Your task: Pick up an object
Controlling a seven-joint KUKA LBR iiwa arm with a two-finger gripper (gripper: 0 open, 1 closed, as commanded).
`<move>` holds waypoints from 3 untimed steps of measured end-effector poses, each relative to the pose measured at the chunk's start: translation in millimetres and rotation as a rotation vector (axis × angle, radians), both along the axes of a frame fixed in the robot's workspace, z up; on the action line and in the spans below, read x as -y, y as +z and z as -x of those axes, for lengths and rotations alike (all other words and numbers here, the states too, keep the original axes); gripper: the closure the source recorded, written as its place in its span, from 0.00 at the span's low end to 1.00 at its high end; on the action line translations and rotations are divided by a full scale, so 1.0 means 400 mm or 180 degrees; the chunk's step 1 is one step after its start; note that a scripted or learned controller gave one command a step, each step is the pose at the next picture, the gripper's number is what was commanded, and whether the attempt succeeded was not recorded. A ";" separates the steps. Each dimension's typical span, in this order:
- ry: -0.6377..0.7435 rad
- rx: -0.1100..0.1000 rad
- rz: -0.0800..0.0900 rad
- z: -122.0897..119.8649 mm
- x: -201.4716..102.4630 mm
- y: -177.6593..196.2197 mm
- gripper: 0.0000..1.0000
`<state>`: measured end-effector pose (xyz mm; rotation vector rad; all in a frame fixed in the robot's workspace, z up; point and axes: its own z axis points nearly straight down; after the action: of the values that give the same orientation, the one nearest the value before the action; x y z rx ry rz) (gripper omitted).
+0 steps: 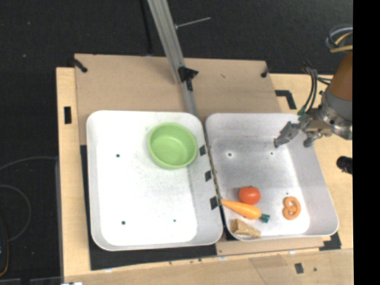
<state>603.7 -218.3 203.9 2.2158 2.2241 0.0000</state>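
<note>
Two shallow white bins sit side by side on a tan bench. The right bin [261, 141] holds four small things, all gathered near its front edge. A tomato [250, 195] is round, red and glossy, with a pale highlight on top. Just in front of it and touching or nearly touching lies a carrot [242, 208], orange, tapering toward the left, with a small dark green stub at its right end. In front of the carrot, against the bin's front wall, rests a tan wedge [244, 228] that may be a slice of bread or a cracker; the view is too coarse to tell which. To the right, apart from the others, lies a pretzel [291, 208], a small orange-brown ring with holes through it.

The left bin [119, 177] holds a light green bowl [173, 145], upright and open upward, near its back right corner.

The gripper [295, 134] hangs over the back right part of the right bin, well apart from the four things at the front. Its two grey fingers [283, 136] are spread apart with nothing between them.

No brand, label or readable writing can be made out on any object or on the bench.
</note>
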 end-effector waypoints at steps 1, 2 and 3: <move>0.0002 -0.0002 0.0003 0.000 0.001 0.000 0.00; 0.0005 -0.0012 0.0001 -0.010 -0.003 -0.107 0.00; 0.0003 -0.0020 -0.0003 0.003 -0.021 -0.252 0.00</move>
<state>602.4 -210.1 102.9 2.2181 2.2287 -0.0059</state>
